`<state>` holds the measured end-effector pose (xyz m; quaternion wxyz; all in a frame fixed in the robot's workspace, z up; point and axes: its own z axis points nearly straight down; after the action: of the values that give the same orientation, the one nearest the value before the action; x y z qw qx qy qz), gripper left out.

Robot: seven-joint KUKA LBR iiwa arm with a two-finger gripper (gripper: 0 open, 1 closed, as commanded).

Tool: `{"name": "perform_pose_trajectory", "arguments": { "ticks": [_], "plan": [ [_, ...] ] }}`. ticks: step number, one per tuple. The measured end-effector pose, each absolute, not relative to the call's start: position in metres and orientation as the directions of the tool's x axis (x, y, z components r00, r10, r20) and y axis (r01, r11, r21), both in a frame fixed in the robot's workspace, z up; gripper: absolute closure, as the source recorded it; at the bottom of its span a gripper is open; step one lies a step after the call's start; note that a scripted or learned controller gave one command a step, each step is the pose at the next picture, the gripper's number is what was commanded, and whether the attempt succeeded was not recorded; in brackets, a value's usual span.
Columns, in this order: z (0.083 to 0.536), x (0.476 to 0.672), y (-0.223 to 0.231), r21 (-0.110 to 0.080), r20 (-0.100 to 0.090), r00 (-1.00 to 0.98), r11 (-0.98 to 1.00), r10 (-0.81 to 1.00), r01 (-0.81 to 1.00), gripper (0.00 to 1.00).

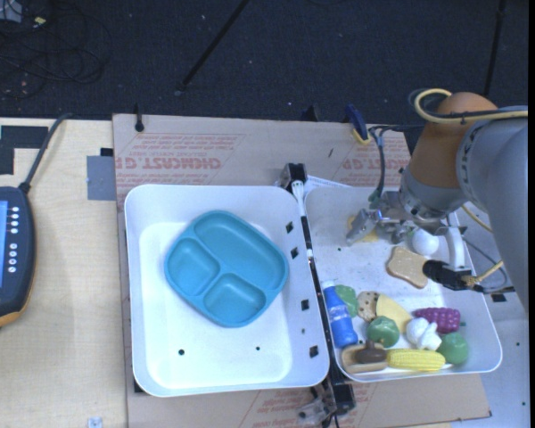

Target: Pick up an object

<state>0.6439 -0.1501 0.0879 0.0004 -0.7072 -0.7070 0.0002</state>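
Note:
My gripper (364,228) hangs low over the upper left part of the right bin (339,205), above bare bin floor. Its fingers are open with nothing between them. Just right of it lie a white egg-shaped piece (424,240) and a toast slice (407,267). Toy food is piled at the bin's near end: a blue bottle (341,316), a cookie (367,304), purple grapes (437,316), a white mushroom (419,331), a corn cob (415,360), a brown piece (366,357) and green pieces (382,332).
The left bin (152,337) holds a blue divided plate (225,267). A divider rail (305,257) runs between the bins. The grey arm (490,176) with its orange band covers the right bin's far right corner. A tablet (2,248) lies at the far left.

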Motion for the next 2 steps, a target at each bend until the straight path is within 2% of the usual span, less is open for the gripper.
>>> {"name": "perform_pose_trajectory", "arguments": {
  "ticks": [1, 2],
  "plan": [
    [0.087, 0.643, -0.119, -0.004, 0.002, -0.003, 0.003, 1.000, 1.000, 0.00],
    [0.098, 0.644, -0.120, -0.004, 0.001, 0.000, 0.000, 1.000, 1.000, 1.00]
  ]
}}
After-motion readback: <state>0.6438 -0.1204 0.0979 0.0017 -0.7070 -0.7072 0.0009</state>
